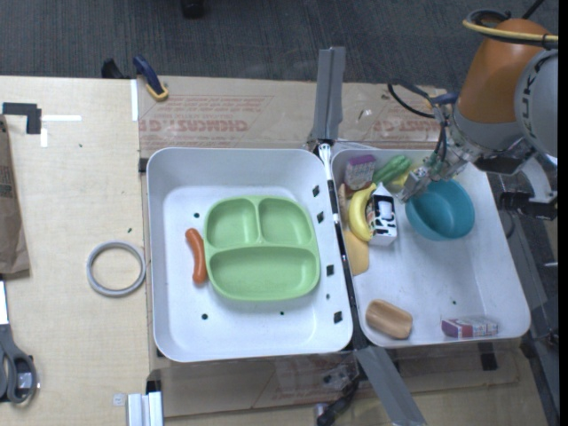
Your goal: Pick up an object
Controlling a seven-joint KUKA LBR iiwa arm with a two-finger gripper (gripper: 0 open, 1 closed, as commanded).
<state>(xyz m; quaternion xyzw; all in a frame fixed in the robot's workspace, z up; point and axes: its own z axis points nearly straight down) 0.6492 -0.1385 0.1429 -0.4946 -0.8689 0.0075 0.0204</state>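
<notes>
From the camera view I see my claw (419,181) hanging low in the right bin (497,264), at the upper left rim of the teal bowl (443,209); whether it is released or clenched I cannot tell. The nearest candidates sit just to its left: a green pepper (390,167) tilted up and right, and the banana (358,215), its long axis running top to bottom beside a small white carton (382,218). The bowl lies directly below and right, touching distance, so I judge it the likeliest target.
</notes>
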